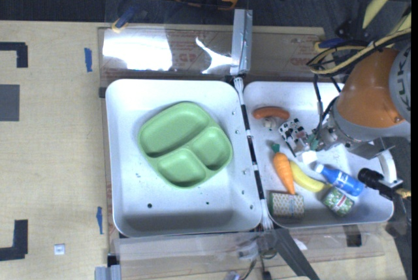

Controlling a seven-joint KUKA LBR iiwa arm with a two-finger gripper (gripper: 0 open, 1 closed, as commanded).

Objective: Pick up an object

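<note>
In the right white bin [375, 210], the grey gripper [312, 143], its state unclear, is hovering just beside the black-and-white toy [292, 131], toward the bin's right edge.

Two white bins sit side by side on the desk: the left bin [124, 141] and the right bin [366, 215]. The left bin carries one green divided plate [185, 143]. The right bin holds one sausage [270, 113], one carrot [284, 170], one banana [307, 179], one blue bottle [339, 180], one green can [338, 201], one small roll-shaped item [287, 204] and one black-and-white toy [293, 133].
</note>
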